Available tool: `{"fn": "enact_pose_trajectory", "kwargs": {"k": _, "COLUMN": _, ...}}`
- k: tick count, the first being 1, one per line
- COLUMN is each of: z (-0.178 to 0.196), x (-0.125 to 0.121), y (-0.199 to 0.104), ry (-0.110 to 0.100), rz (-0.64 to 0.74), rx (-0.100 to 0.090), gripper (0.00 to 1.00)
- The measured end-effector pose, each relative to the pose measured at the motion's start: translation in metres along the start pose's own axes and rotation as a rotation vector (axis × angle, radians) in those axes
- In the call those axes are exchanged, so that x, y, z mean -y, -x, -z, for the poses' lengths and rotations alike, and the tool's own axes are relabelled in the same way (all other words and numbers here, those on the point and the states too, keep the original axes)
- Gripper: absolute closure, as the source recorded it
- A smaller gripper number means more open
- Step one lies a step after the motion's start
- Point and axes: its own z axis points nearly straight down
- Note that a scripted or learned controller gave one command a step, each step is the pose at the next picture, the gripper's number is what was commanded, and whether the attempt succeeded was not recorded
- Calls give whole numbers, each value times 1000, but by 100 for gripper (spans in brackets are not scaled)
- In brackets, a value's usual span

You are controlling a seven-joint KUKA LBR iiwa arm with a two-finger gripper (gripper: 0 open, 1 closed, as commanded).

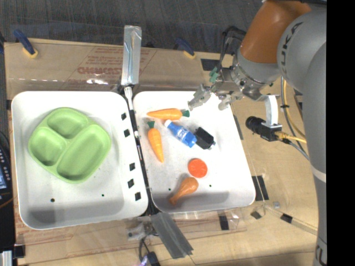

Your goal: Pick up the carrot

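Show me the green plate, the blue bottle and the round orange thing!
green three-part plastic plate [69, 143]: camera view, middle divider.
blue-and-white plastic bottle [182, 133]: camera view, blue body.
round orange ball-like object [197, 168]: camera view, top centre.

Glossy plastic-looking green tray [69, 143]; matt white bins [222, 195]; seemingly smooth plastic carrot [156, 143].

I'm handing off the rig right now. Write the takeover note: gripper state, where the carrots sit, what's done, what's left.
Gripper: open, holding nothing, above the right bin's far edge.
Upper carrot: lies crosswise near the far wall, green end towards the gripper, closest to it.
Second carrot: lies lengthwise near the divider.
Also in that bin: blue-and-white bottle, black object, orange ball, orange drumstick-like toy.
Left bin: green divided plate.
Done: no pick yet.
Left: descend, grasp one carrot, lift.
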Motion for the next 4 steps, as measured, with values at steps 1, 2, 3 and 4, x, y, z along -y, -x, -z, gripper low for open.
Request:
{"fn": "enact_pose_trajectory", "kwargs": {"k": 1, "z": -52, "x": -4, "y": -97, "ry": -1, "rz": 40, "rx": 1, "gripper": 0}}
{"fn": "enact_pose_trajectory", "kwargs": {"k": 2, "z": -72, "x": 11, "y": -80, "ry": 0, "rz": 7, "rx": 2, "gripper": 0}}
{"fn": "enact_pose_trajectory", "kwargs": {"k": 3, "z": -122, "x": 24, "y": -51, "ry": -1, "rz": 2, "rx": 1, "gripper": 0}}
{"fn": "enact_pose_trajectory", "kwargs": {"k": 4, "z": -173, "x": 45, "y": -49, "ry": 0, "rz": -199, "rx": -1, "gripper": 0}}
